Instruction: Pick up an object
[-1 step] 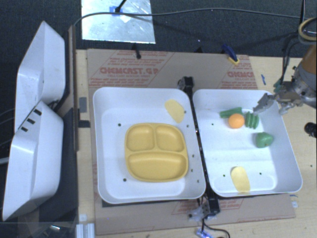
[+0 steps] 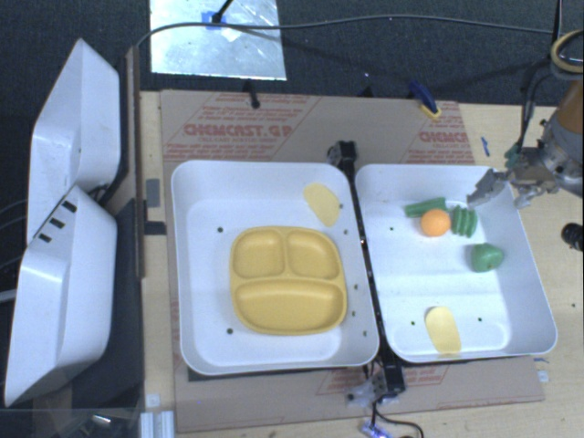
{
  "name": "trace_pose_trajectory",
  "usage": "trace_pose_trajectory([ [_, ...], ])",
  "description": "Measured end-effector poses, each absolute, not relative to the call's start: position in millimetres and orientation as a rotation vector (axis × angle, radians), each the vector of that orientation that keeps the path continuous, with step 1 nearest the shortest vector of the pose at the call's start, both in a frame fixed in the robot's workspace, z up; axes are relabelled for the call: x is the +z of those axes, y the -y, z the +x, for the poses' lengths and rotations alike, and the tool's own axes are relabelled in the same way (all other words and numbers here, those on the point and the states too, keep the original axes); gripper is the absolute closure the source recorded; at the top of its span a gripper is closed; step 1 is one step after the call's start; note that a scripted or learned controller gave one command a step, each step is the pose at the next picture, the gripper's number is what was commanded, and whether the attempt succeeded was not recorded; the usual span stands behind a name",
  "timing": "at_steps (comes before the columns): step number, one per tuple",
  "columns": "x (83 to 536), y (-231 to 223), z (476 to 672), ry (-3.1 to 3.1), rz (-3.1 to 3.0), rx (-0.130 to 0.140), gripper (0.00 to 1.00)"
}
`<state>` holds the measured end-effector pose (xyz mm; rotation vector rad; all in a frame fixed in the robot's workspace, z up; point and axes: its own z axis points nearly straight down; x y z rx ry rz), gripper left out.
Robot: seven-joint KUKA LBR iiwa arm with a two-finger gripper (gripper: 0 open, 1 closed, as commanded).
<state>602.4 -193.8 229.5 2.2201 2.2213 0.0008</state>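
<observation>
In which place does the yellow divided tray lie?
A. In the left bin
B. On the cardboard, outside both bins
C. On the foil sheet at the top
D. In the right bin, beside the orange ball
A. The yellow divided tray sits flat inside the left bin, while the orange ball and the green pieces lie in the right bin.

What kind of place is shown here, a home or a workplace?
Probably a robotics lab bench. Two white bins sit on cardboard holding toy food, cables cross the floor, and a gripper reaches in.
</observation>
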Motion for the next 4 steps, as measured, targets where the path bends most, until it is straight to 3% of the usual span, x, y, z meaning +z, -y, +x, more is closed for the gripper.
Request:
trace_pose_trajectory([
  [3, 82, 186, 588.6, -2.223, 2.222, -0.001, 0.00],
  [4, 95, 186, 589.7, -2.220, 2.220, 0.002, 1.00],
])
